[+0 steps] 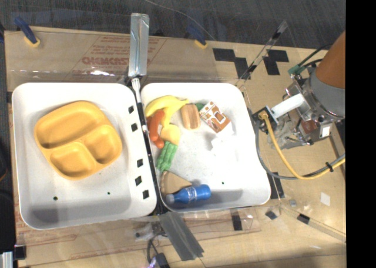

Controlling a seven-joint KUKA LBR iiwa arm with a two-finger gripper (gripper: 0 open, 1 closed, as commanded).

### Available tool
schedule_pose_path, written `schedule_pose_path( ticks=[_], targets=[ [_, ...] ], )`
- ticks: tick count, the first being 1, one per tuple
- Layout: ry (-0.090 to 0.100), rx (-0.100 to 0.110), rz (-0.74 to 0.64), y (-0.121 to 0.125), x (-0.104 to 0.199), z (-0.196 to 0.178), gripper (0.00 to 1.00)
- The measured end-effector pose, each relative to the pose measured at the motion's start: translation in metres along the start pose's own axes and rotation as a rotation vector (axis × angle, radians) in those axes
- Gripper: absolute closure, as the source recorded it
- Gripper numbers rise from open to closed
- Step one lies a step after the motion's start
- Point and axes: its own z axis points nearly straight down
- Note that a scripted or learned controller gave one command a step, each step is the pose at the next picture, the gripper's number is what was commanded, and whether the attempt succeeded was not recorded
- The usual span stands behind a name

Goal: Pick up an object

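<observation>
We see the banana [163,104] at the right bin's [249,170] back-left corner (light, smooth, likely stiff plastic); we'd pinch across its middle. The gripper [299,129] waits outside, its state unclear.

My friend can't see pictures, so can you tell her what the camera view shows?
Two white bins sit side by side: the left bin holds a yellow divided tray, and the right bin holds toy food, including a banana, plus a blue bottle. The robot arm waits off to the right of the bins.
</observation>
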Motion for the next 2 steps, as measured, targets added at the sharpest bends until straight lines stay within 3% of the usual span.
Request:
schedule_pose_path(
  ticks=[1, 2],
  targets=[
    [-0.006, 0.005, -0.064, 0.0283, 0.0432, 0.0916, 1.0],
    [-0.001, 0.002, -0.063, 0.0291, 0.0439, 0.0887, 0.0]
  ],
)
